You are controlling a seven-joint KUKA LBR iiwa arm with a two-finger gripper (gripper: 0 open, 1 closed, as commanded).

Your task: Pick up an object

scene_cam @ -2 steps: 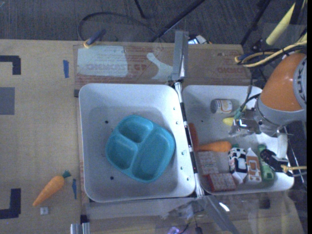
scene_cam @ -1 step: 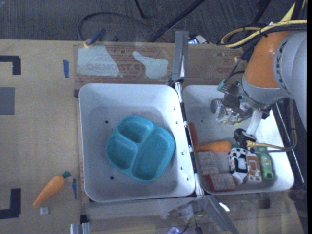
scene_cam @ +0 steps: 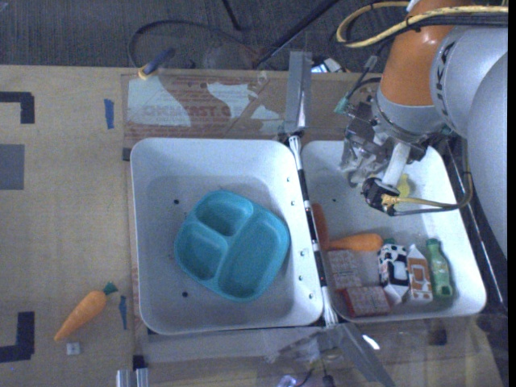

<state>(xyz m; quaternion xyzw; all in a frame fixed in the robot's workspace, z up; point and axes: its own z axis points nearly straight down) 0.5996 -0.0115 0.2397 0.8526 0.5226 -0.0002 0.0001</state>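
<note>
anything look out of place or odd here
One toy carrot lies on the bench, outside the left bin near its lower-left corner; the other small things sit in the right bin.

Bench: L bin, R bin, carrot.

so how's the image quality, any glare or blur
camera view: soft all over, no crisp edges; glare streaks on the clear sheet behind the bins; left bin rim nearly washed out; labels on the small packets in the right bin too blurred to read
</note>
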